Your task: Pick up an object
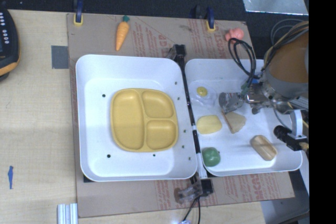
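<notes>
My gripper (pixel 228 103) hangs over the middle of the right bin (pixel 220 71), reaching in from the right. Just below it lies a tan wedge-shaped piece (pixel 235 122). A pale yellow lump (pixel 209 124) rests left of that wedge. A small yellow round piece (pixel 202 92) sits to the gripper's upper left. A green ball (pixel 211 156) lies at the bin's lower left corner. A brown bread-like roll (pixel 263 147) rests at the lower right. I see nothing between the fingers.
The left bin (pixel 94 165) holds a yellow divided plate (pixel 143 119). A toy carrot (pixel 122 33) and a pink object (pixel 235 34) lie on the cardboard behind the bins. Black cables (pixel 241 55) loop over the right bin's back.
</notes>
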